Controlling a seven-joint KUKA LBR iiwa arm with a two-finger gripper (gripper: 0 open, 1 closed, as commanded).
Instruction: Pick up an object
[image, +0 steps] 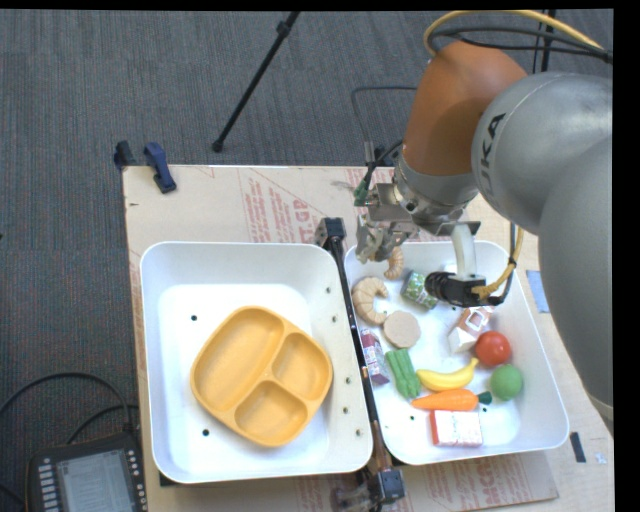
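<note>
My gripper (383, 243) hangs low over the far left corner of the right bin (535, 330), below the orange band of the arm. Just under it lies a small beige piece (396, 263), partly hidden by the gripper. A croissant (369, 297) and a round beige disc (402, 328) lie just in front of it. A green can (418, 290) sits to its right. Whether anything is held cannot be made out.
The right bin also holds a tomato (492, 348), a lime (507, 382), a banana (447, 377), a carrot (446, 401), a green vegetable (403, 372), a red-and-white box (457, 428) and a small carton (470, 325). A yellow divided plate (262, 374) lies in the left bin (170, 280).
</note>
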